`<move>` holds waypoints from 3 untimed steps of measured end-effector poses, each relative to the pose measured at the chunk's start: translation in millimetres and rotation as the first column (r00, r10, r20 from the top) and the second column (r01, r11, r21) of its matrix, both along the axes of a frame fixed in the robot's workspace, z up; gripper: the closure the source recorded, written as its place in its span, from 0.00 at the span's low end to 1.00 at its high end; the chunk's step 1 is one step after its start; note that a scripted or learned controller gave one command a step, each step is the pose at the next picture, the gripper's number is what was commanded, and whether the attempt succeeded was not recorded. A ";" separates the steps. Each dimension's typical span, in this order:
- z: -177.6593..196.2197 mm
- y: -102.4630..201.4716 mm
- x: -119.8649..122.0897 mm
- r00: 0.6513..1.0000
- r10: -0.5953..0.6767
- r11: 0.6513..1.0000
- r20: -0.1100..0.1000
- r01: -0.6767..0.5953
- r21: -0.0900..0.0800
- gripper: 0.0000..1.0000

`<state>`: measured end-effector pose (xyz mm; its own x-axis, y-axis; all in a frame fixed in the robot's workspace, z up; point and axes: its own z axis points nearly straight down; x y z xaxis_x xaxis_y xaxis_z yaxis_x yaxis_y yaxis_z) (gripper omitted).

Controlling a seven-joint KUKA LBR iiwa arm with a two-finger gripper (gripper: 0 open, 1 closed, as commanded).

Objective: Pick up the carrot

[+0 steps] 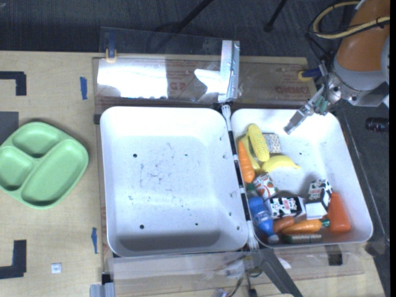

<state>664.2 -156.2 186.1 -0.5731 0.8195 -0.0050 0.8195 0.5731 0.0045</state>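
Orange tapered carrot (245, 164) lying along the left wall of the right shallow white bin (356, 184), beside a yellow corn cob (257, 142), claw (296, 123) above the bin's far corner, grip state unclear

The carrot (245, 159), a slim orange piece, is seen lying lengthwise in the right bin (356, 166), pressed along its left wall. It is pointed from 11 o'clock toward 5 o'clock, with an ear of corn (258, 142) touching it at 2 o'clock.
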 end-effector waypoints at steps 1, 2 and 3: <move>12.0 0.1 1.7 1.000 -0.001 1.000 0.008 0.001 -0.001 1.00; 216.2 -57.7 0.0 0.982 0.187 0.982 -0.001 -0.187 -0.002 1.00; 215.9 -57.7 0.0 0.982 0.187 0.982 -0.001 -0.187 -0.002 0.00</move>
<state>664.2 -213.9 402.0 -0.7160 0.6981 -0.0061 0.6981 0.7160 0.0027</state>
